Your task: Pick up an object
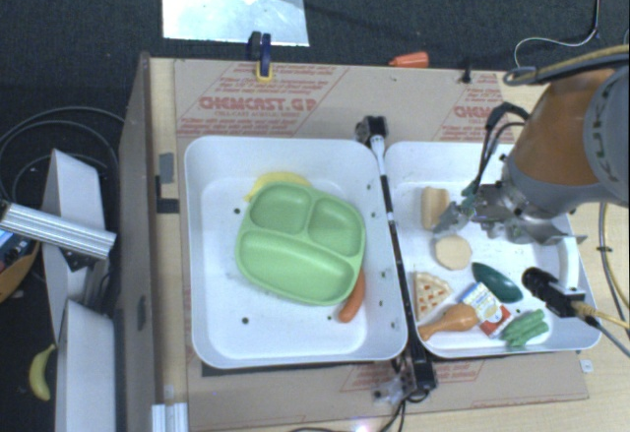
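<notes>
While the grey arm with its orange band reaches in from the right, the camera view shows its two-finger gripper (455, 218) low over the right white bin (492, 153), near that bin's left wall. Whether it is open or closed cannot be told. Just left of it stands a pale tan bread-like block (433, 207); a round beige biscuit-like disc (453, 252) lies just below. In the left white bin (221, 341) sits a green divided plastic tray (300, 241). A good grasp likely means centring on one piece, clear of its neighbour.
</notes>
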`<state>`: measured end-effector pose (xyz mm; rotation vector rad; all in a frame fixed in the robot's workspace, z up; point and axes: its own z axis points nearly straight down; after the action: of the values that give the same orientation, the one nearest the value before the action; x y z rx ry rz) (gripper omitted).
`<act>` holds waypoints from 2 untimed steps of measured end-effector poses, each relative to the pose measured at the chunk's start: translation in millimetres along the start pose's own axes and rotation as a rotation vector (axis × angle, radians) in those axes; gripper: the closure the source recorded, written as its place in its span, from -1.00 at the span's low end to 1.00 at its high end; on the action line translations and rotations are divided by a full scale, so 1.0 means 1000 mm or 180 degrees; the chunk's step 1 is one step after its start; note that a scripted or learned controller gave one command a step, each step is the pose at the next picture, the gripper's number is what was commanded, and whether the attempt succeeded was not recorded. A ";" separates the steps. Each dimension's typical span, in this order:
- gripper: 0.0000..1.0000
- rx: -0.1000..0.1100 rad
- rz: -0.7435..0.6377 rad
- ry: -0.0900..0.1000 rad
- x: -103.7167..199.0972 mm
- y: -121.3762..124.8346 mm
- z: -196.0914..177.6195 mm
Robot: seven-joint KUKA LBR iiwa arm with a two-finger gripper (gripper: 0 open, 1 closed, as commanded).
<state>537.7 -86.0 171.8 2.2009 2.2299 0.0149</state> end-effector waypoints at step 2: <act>1.00 0.0032 0.0034 -0.0003 -0.025 -0.003 0.077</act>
<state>536.0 -110.9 94.8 2.2173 2.2229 0.0029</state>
